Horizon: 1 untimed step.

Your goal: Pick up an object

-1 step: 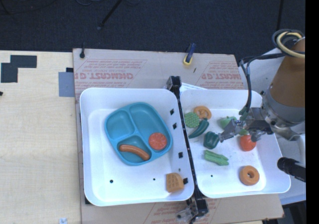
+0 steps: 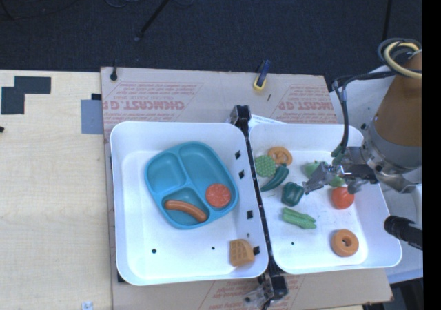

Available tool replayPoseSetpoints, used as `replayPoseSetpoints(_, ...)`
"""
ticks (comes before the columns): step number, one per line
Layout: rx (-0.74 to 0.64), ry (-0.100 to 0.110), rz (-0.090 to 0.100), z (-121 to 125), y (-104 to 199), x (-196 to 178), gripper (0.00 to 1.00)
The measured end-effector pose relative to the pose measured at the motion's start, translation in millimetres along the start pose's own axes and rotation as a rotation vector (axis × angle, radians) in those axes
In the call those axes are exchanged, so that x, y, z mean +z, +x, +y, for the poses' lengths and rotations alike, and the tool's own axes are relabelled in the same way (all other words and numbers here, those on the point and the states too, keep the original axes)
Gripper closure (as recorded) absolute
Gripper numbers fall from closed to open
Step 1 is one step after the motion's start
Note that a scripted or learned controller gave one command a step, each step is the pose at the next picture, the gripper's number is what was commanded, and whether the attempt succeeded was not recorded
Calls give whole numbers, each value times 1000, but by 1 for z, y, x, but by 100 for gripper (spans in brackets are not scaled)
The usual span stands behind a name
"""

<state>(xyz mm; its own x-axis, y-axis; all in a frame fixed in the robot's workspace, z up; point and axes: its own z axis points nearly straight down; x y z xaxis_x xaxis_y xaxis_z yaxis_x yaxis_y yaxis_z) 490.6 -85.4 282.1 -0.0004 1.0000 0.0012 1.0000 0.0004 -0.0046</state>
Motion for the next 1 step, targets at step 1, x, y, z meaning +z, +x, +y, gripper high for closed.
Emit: replayPoseSetpoints(1, 0, 4, 1, 0, 4, 44, 0)
